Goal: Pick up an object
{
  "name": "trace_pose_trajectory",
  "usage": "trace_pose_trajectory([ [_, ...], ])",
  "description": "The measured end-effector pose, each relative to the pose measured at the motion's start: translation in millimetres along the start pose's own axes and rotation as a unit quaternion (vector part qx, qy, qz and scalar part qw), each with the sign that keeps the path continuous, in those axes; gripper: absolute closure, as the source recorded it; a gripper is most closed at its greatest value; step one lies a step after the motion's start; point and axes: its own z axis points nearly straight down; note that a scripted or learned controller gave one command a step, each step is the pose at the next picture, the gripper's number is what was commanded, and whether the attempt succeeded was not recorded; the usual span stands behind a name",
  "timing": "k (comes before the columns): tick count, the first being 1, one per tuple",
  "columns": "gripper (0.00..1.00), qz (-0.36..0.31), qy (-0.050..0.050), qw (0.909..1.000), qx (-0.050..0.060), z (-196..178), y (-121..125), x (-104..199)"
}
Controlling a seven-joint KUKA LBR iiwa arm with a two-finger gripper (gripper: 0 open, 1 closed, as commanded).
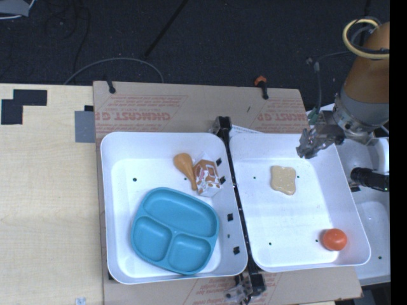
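My gripper (305, 150) hangs over the far right part of the right bin (299, 259), its dark fingers pointing down and left. A flat beige piece (283, 180) lies in that bin just below and left of the gripper, apart from it. An orange-red ball (334, 239) rests in the bin's near right corner. Nothing shows between the fingers.
The left bin (117, 202) holds a blue divided plate (175, 230), a tan wooden spoon-like piece (186, 167) and a small brown-and-white packet (207, 176). A black divider (232, 196) runs between the bins. Cardboard (191, 110) lies beneath them.
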Motion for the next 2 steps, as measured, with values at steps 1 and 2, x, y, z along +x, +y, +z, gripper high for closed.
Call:
trace_pose_trajectory([
  [1,1.00,0.000,0.000,1.0000,-0.001,-2.5,8.4,55.4],
  [2,1.00,0.000,-0.001,1.0000,-0.001,5.7,22.8,112.2],
])
